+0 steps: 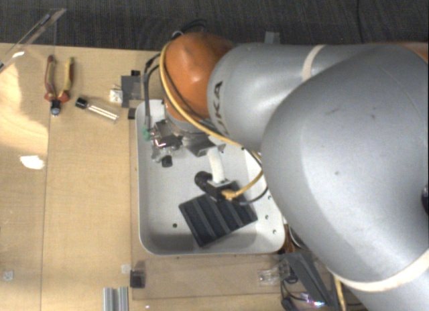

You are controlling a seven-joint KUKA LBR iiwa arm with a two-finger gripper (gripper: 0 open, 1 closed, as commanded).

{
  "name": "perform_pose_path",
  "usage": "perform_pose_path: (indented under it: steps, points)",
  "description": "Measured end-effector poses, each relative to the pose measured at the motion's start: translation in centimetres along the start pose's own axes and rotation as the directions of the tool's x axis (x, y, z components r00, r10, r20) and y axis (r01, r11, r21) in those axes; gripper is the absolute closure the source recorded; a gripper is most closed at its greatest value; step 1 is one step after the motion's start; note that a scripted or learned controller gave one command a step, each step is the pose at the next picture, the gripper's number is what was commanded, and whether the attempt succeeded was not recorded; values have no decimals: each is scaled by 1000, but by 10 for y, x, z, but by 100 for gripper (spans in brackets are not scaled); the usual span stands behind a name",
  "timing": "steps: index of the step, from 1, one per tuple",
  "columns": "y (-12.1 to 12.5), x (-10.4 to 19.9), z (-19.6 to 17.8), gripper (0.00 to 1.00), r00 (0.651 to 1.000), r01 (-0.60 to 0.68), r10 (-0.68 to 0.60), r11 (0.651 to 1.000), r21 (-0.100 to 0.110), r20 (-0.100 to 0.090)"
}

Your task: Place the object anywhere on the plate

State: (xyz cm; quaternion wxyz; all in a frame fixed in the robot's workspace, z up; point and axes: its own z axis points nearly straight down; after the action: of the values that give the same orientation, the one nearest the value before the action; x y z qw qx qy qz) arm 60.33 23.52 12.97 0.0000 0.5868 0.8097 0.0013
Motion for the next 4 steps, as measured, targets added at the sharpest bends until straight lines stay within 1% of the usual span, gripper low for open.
perform_pose_path:
  steps: [1,2,3,4]
  points:
    - [50,-30,-60,100,961,276,-276,961,-2,1]
    - [60,-29,-52,100,791,612,-612,791,-4,3]
    - [57,-18,-98,100,615,789,-789,615,-5,6]
    - [59,-17,-111,100,617,787,-787,617,-12,11]
